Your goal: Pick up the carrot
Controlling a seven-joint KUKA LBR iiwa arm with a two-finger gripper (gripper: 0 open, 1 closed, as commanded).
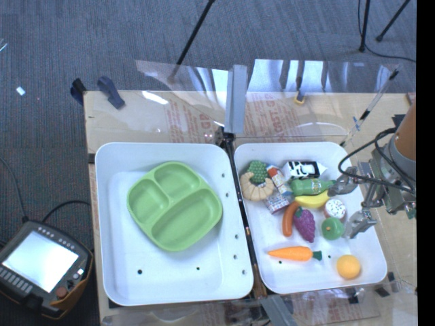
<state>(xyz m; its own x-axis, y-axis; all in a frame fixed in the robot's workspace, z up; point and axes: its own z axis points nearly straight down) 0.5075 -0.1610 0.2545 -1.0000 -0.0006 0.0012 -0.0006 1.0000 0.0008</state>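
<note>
My gripper (353,206) is open and holds nothing; I think the carrot (293,253) is light, hard, so I'd grab its middle

Two bins sit side by side on the tabletop (122,124). The left bin (115,263) holds a divided plate (175,205). In the right bin (370,270), the carrot (293,253) lies near the front, an orange (349,267) to its right, grapes (304,224) and an apple (332,229) behind it. The end effector (355,206) hangs over that bin's right edge.
</note>
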